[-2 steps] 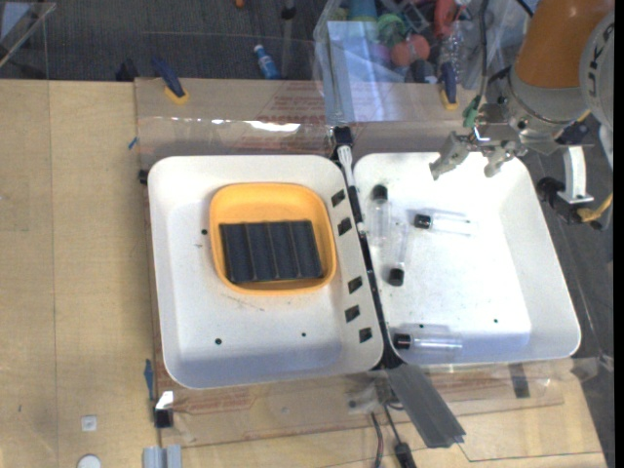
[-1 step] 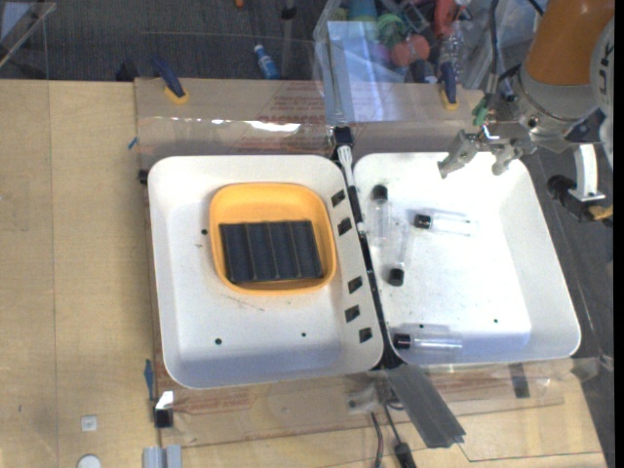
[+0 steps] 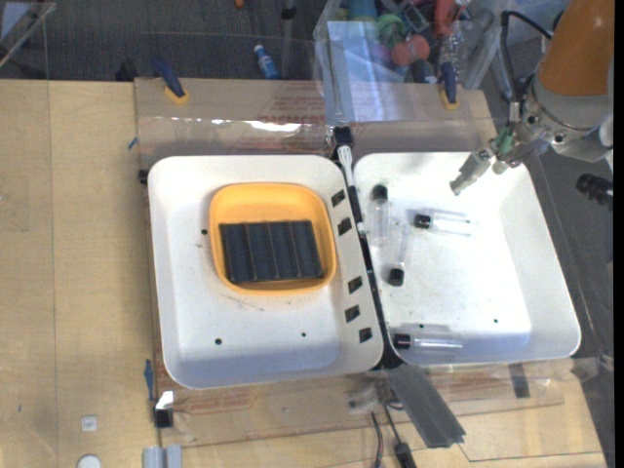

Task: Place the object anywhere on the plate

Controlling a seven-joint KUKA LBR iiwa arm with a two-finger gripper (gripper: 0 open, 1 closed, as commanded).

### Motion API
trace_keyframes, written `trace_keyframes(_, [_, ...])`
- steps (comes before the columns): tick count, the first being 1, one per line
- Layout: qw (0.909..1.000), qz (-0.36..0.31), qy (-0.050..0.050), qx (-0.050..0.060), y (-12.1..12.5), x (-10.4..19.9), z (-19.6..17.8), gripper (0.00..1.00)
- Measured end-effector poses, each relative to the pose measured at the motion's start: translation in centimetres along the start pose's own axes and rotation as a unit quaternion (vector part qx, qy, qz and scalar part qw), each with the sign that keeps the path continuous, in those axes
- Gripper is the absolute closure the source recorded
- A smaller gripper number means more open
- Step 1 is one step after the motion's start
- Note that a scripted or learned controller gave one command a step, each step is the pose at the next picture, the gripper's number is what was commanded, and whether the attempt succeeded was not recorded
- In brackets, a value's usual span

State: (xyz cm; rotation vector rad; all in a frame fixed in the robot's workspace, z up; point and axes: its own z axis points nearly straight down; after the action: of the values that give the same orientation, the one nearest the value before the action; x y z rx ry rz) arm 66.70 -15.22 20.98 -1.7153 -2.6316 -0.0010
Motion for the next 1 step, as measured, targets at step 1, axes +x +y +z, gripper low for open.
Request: trace_keyframes(1, [1.0,0.007,-0.002,-0.002,-0.81,-2.05,-0.58,0.0])
